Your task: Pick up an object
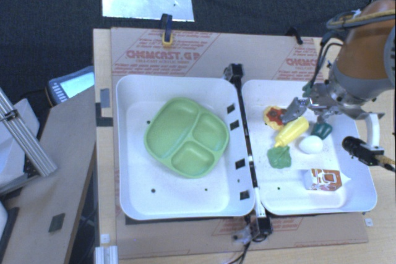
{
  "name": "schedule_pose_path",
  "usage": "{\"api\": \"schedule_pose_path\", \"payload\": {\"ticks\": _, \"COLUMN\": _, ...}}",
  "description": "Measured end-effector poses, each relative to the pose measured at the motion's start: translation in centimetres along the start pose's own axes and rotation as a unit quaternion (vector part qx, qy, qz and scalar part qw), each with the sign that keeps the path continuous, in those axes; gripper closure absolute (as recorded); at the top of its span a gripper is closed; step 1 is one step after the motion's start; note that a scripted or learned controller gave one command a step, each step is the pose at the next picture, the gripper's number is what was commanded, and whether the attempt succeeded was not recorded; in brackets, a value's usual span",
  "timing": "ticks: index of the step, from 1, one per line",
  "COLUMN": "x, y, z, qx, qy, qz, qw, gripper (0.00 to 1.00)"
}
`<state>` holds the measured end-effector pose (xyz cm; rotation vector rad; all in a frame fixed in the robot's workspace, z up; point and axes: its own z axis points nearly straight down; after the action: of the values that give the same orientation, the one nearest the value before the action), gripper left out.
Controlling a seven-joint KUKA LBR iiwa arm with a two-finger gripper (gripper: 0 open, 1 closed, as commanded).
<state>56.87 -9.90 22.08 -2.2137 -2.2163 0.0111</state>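
The arm (370,49) comes in from the right, its orange band high at the far right corner, grey wrist angled down and leftward over the right bin (365,195). The gripper (307,109) hangs low at the far side of that bin, right above the cluster of toy food. A grey finger (296,109) points left toward the red and yellow piece; whether the fingers are apart or together, I cannot tell from this angle, and nothing shows clearly between them.

Now the surroundings, biggest first. The left bin (133,151) carries a green divided plate (186,136), lying flat and turned slightly, three compartments facing up. A black divider strip (242,139) runs between the two bins.

In the right bin, the pickable things sit bunched toward the middle. A yellow corn-like piece (292,132) lies tilted, just beneath the gripper. A small carton (324,180) with orange print lies at the near right, apart from the rest. A green leafy piece (279,157) sits just near of the corn, touching its lower end. A white egg (310,144) rests just right of the corn. The red and yellow piece (273,115) sits at the far left of the cluster, beside the finger. A dark green piece (321,129) lies just far of the egg, close under the wrist.
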Motion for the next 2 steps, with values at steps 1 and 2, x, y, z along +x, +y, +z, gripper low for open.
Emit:
{"api": "schedule_pose_path", "payload": {"ticks": 1, "x": 0.0, "y": 0.3, "z": -0.7, "qx": -0.006, "qy": -0.001, "qz": -0.001, "qw": 1.0000, "gripper": 0.00}}
{"api": "schedule_pose_path", "payload": {"ticks": 2, "x": -0.1, "y": 0.5, "z": 3.5, "qx": -0.005, "qy": -0.001, "qz": 0.000, "qw": 1.0000, "gripper": 0.00}}
